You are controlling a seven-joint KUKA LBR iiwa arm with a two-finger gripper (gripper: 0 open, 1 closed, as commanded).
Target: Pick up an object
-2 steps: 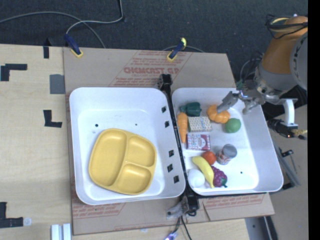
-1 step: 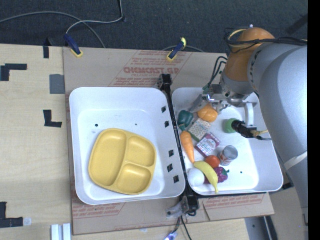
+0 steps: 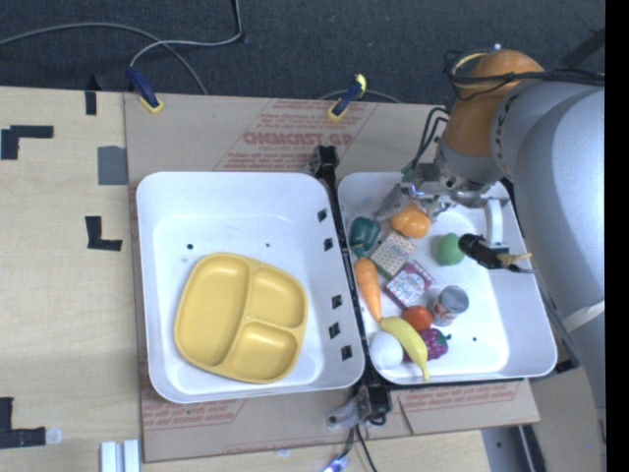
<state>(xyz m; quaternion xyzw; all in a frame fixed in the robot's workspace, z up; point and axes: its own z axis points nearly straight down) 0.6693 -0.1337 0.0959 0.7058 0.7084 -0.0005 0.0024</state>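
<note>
At right of the frame, one bin (image 3: 521, 347) holds about ten toy foods, an orange (image 3: 411, 222) among them. One yellow tray (image 3: 241, 316) fills the left bin (image 3: 167, 205). Reaching from the right, the gripper (image 3: 425, 190) hovers over the orange.

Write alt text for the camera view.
A grey robot arm's gripper hovers over small toy foods in the right white bin, near an orange item, a carrot and a banana. The left white bin holds a yellow divided tray.
</note>
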